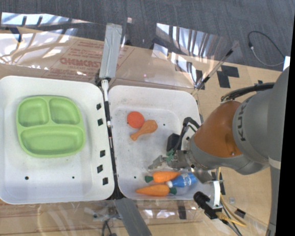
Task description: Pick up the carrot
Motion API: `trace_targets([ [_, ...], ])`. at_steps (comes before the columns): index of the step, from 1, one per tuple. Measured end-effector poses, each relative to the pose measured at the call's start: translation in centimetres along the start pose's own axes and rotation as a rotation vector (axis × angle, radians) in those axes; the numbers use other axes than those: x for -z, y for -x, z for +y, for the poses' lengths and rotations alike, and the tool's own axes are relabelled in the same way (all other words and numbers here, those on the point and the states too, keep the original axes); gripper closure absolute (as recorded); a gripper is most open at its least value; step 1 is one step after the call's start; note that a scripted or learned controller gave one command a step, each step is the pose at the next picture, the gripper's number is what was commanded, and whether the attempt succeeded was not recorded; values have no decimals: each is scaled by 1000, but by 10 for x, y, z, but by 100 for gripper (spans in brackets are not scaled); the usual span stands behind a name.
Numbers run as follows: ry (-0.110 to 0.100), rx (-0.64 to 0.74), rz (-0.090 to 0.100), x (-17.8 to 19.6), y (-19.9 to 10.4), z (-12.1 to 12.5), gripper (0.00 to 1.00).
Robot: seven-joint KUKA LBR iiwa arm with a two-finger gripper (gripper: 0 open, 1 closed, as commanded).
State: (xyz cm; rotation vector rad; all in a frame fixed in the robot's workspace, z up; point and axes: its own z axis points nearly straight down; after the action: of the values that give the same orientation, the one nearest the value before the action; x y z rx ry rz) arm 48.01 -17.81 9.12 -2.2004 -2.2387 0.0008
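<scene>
End effector (170, 160) low in the right bin (139, 96), near its lower right corner, with metal parts pointing toward the bin's middle; cannot tell how it is set, nor whether it has hold of anything. Just below it, touching or nearly so, a small carrot (164, 177) lies with its green end pointing away from the arm. Beside that, under the wrist, a blue bottle-like item (185, 181). Below both, against the bin's near wall, a second, larger carrot (154, 190) lies lengthwise. Further out, up and away from the arm, a toy drumstick (144, 129) with a red-orange round piece (134, 119) touching its upper end. Well apart, across the divider, the left bin (3, 128) carries a green sectioned plate (50, 126). Judged step: final approach to the grasp, at the upper carrot; nothing visibly lifted. Next move calls for straddling the carrot across its narrow width, clear of the blue item, closing, then lifting straight up.
</scene>
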Motion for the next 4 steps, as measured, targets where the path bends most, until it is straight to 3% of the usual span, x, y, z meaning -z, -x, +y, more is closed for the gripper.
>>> trace_targets([
  [1, 0, 193, 0, 0, -9, -3, 0],
  [2, -1, 196, 0, 8, -8, -2, 100],
  [3, -1, 187, 0, -1, -29, 43, 100],
  [4, -1, 186, 0, -1, -29, 43, 0],
])
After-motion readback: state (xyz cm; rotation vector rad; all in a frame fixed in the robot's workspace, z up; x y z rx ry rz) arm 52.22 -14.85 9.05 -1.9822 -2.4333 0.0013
